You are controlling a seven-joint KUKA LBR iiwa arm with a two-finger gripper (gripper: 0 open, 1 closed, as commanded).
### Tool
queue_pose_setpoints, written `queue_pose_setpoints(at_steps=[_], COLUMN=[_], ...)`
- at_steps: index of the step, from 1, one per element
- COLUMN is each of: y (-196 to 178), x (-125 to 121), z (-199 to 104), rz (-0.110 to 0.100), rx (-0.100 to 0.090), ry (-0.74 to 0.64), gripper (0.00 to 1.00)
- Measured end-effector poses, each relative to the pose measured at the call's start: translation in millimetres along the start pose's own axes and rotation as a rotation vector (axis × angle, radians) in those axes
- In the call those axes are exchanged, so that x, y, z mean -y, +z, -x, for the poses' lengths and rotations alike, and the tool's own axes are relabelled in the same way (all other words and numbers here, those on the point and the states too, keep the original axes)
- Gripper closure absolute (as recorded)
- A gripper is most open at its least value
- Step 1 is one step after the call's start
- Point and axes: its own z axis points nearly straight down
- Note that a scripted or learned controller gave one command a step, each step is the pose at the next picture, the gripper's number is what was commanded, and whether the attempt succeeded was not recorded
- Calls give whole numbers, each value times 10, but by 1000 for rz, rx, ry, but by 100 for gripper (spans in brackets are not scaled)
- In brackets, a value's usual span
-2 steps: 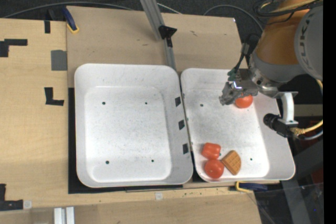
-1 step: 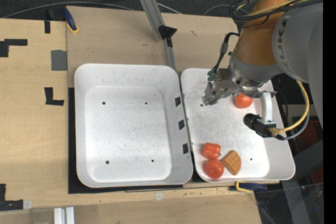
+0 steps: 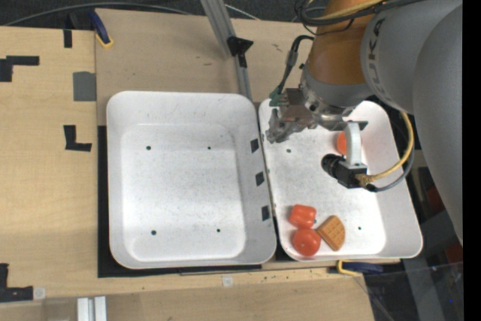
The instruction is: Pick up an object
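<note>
The right bin (image 3: 376, 237) holds an orange-red pepper-like piece (image 3: 303, 216), a round red piece (image 3: 306, 242) just below it, and a tan waffle-textured piece (image 3: 331, 232) beside them, all near the bin's front edge. Another orange piece (image 3: 342, 141) sits further back, partly hidden behind the arm's white and black fitting (image 3: 350, 162). My gripper (image 3: 276, 128) hangs low over the back left corner of the right bin, close to the wall between the bins and well away from the front pieces. Nothing shows between its tips.
The left bin (image 3: 120, 162) lies alongside, sharing a wall with black clips (image 3: 259, 178). A slanted metal pole (image 3: 218, 11) rises behind the bins. The arm's grey and orange body (image 3: 353, 41) covers the back of the right bin. A yellow cable (image 3: 398, 162) loops at the right.
</note>
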Motion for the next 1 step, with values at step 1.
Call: queue_pose_setpoints(at_steps=[1], y=[-77], x=[-38], z=[-587], rz=[0], rx=[-1], ry=[-1], gripper=[100])
